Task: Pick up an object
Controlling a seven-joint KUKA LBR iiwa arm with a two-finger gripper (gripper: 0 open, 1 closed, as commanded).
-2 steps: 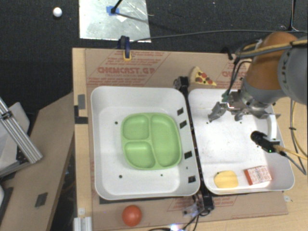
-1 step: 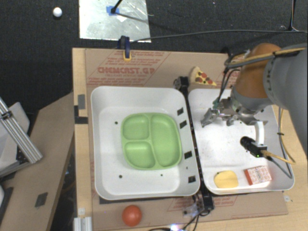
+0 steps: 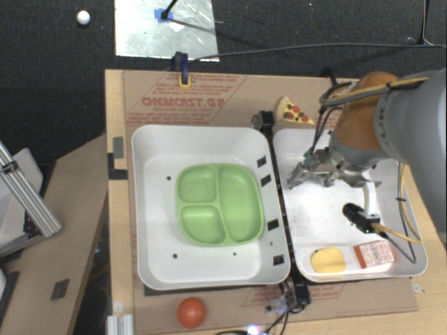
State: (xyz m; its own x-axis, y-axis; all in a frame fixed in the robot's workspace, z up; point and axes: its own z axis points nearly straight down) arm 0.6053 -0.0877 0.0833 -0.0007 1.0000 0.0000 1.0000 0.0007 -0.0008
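Well, the gripper (image 3: 316, 175) hangs low over the upper left part of the right bin (image 3: 314, 222), close to the wall it shares with the left bin (image 3: 154, 187). The arm (image 3: 412, 117) comes in from the right, its orange band above the wrist sitting over the bin's far edge. From this slant I cannot tell how far the gripper is spread, or whether it has hold of anything.

Two loose things lie in the right bin, both along its near edge and well apart from the gripper: a yellow piece (image 3: 328, 259) near the middle of that edge, and a red-and-white box (image 3: 374, 254) just beside it, toward the right corner. They sit close together; whether they touch is unclear.

A green tray (image 3: 218, 204) with three compartments lies flat in the middle of the left bin. Outside the bins, a pizza slice (image 3: 294, 112) rests on the cardboard (image 3: 181, 100) beyond the right bin's far left corner, and a red ball (image 3: 191, 312) sits in front of the left bin — both on the bench rather than in a bin.
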